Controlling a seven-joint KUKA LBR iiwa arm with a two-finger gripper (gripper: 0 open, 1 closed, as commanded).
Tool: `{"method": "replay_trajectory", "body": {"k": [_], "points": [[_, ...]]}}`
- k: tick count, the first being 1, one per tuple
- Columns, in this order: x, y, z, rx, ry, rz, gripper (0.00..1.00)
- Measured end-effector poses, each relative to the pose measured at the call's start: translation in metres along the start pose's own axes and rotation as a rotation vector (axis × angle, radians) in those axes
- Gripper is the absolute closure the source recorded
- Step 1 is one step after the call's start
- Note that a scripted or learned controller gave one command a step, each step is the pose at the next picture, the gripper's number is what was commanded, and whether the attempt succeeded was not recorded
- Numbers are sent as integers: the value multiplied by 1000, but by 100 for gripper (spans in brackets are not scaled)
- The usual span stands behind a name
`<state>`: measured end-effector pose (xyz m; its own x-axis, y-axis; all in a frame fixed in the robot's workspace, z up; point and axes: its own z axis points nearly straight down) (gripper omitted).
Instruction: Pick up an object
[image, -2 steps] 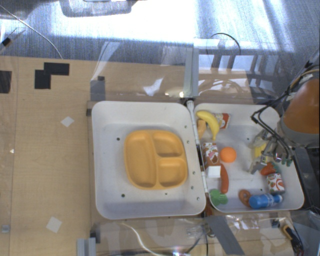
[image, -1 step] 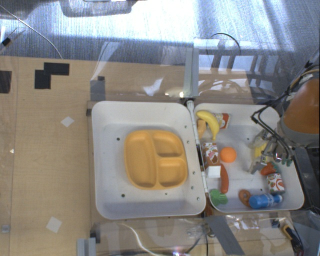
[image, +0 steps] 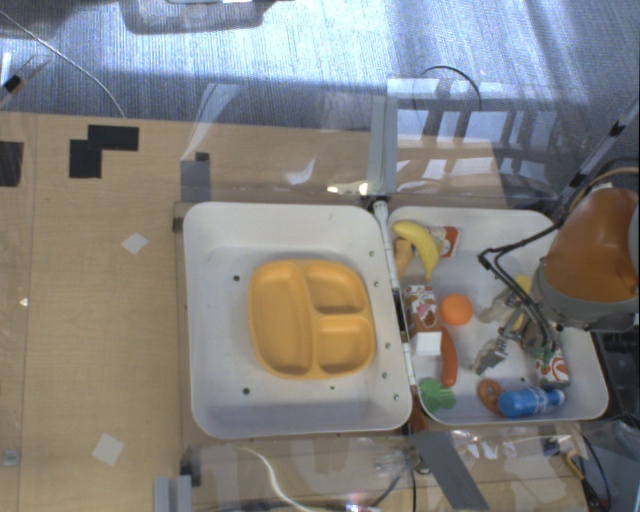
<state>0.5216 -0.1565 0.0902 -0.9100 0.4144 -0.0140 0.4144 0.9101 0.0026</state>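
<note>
Looming largest at the frame's right edge, the arm's orange band (image: 592, 262) sits above the right bin (image: 590, 400), gripper (image: 497, 352) lowered among the clutter, presumably hunting a pick. Its fingers look spread and released, grasping nothing, near the orange ball (image: 456, 310); the yellow tray (image: 310, 318) lies in the left bin (image: 210, 320).

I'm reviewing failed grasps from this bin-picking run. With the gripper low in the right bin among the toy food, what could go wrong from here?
1. The gripper sits over bare floor of the right bin, between the orange ball and the blue bottle; closing here may catch nothing.
2. The ball could roll away if nudged.
3. The hot dog, white block and green toy lie close together, so a grasp there may snag two.
</note>
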Motion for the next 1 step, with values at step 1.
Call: {"method": "replay_trajectory", "body": {"k": [1], "points": [[-44,25,1,-1,-2,-43,0]]}}
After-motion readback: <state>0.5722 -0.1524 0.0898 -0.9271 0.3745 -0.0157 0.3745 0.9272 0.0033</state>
